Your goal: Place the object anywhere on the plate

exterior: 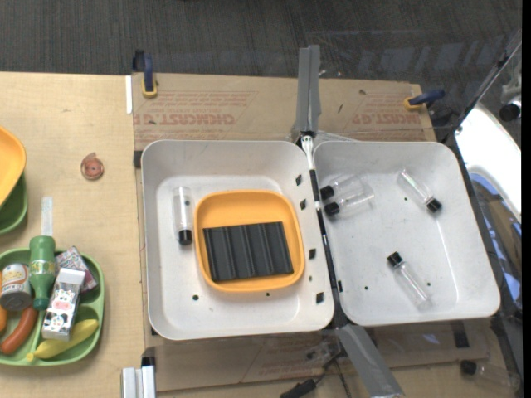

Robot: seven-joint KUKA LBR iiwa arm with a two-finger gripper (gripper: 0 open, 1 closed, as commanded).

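On plate [249, 214] a black ridged block [249, 250] is already sitting; vials [348, 197] are lying in right bin [465, 222]; end effector state: can't tell.

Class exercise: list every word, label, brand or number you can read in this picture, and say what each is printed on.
"CHEMCAST", upside down, faint red: cardboard sheet behind the bins.
The same faint red print on the cardboard to the right: too blurred to read.
Labels on small carton and can in green tray: too small.

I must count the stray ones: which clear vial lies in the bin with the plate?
The vial left of the yellow plate; the other vials lie in the right bin.
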